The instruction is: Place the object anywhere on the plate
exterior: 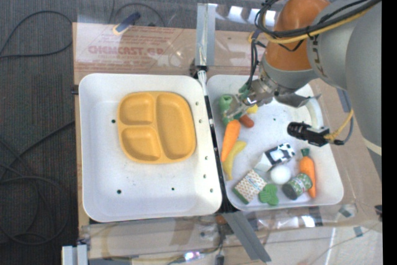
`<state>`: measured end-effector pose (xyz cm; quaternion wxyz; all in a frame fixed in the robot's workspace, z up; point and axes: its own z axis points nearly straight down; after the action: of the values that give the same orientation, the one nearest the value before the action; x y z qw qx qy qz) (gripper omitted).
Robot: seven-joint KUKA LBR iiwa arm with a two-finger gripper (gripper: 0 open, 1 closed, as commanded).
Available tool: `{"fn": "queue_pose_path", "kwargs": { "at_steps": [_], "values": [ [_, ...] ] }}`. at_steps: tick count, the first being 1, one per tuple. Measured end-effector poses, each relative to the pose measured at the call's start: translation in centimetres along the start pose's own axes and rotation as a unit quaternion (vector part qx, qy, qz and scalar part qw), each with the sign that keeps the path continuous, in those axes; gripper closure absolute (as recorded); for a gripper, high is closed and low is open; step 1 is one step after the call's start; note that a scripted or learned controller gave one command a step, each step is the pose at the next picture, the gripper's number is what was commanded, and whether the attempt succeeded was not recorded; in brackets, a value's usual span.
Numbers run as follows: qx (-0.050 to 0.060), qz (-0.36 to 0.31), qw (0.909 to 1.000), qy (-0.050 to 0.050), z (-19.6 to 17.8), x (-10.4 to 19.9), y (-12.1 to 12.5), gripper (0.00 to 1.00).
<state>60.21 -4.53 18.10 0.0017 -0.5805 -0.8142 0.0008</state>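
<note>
The gripper is low in the right bin, at its upper left corner, with fingers down among the toys. I cannot tell how far open it is, or if it has hold of anything; the view is too small there.

The nearest object is the big carrot, just below the gripper, w/ a green piece touching its left side. The plate lies well to the left, in the other bin.

To do this step well, I judge: close on one toy only, approx. at its middle, lift straight up before crossing the wall between bins, then lower over any compartment.

Count: 2 bins, 1 plate w/ 3 compartments, 2 carrots (the 2nd carrot is far down-right of the gripper), 1 banana, 1 white ball.
</note>
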Motion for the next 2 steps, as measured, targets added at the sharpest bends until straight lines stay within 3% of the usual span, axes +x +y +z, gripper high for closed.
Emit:
{"fn": "queue_pose_path", "kwargs": {
  "at_steps": [1, 2],
  "values": [
    [-0.001, -0.215, 0.9767, -0.001, -0.17, 4.07, 4.01, 1.0],
    [-0.001, -0.215, 0.9767, -0.001, -0.18, 4.07, 4.02, 0.0]
  ]
}}
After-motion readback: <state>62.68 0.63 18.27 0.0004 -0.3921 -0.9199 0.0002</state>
